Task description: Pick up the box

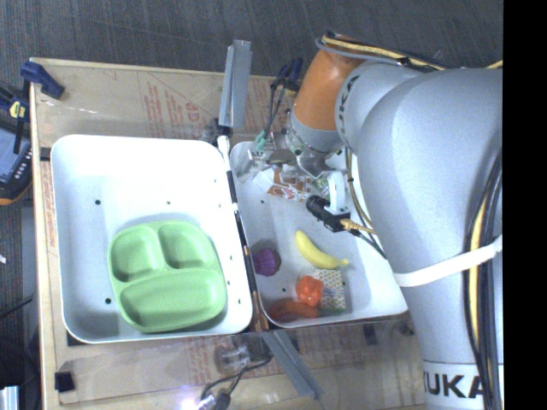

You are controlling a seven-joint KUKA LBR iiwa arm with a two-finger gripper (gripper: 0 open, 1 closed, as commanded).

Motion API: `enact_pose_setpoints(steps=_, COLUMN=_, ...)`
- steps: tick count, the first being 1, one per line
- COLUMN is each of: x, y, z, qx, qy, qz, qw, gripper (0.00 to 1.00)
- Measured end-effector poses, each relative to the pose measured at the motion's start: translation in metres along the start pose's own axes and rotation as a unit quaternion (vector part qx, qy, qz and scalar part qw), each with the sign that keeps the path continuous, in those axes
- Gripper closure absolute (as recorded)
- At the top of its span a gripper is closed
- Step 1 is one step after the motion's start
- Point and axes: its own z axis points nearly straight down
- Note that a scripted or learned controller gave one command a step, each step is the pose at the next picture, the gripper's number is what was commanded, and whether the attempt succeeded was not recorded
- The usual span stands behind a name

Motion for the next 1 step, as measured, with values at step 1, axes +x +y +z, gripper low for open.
enact_pose_setpoints(steps=1, x=-0.0776, y=-0.0327, z=-0.0726, qx=0.01, qy=0.004, qz=-0.02, qw=0.9997, gripper=0.0)
